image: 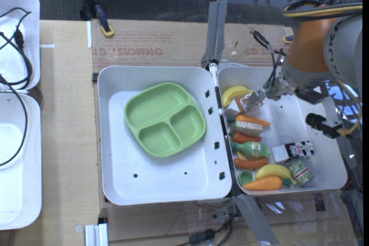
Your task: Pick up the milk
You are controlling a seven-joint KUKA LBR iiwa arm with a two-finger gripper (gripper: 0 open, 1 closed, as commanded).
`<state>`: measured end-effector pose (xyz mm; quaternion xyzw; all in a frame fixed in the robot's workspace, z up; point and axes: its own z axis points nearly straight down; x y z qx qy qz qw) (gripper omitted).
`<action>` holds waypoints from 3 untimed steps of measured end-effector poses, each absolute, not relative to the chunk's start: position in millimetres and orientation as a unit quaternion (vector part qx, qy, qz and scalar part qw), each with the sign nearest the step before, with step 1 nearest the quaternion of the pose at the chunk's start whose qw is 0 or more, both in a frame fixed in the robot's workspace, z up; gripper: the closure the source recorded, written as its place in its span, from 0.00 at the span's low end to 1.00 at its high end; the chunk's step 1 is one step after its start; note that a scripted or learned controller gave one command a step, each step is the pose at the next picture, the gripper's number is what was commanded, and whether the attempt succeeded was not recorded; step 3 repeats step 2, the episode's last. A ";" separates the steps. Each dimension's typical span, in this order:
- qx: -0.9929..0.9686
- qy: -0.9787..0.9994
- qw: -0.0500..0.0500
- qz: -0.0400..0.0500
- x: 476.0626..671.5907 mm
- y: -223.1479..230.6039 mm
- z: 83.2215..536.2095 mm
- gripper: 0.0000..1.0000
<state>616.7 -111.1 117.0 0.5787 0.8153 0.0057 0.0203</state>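
A pale wooden bench [63, 124] carries two shallow white plastic bins side by side. At the near edge of the right-hand bin [323, 181] lie an orange toy carrot [265, 183] and a yellow toy banana [275, 170]. Just beyond them, the small black-and-white milk carton [293, 150] lies on its side on the bin floor, well apart from the gripper [266, 92]. The left-hand bin [115, 181] holds a green three-compartment plate [165, 119]. Farther back, the gripper hangs beside a second banana [234, 93]; whether it is grasping anything I cannot tell.
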 end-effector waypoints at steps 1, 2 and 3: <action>0.499 0.866 0.010 0.003 612.4 -102.5 99.4 0.00; 0.501 0.865 0.006 0.001 610.4 -104.2 102.1 1.00; 0.501 0.865 0.006 0.001 610.4 -104.2 102.1 1.00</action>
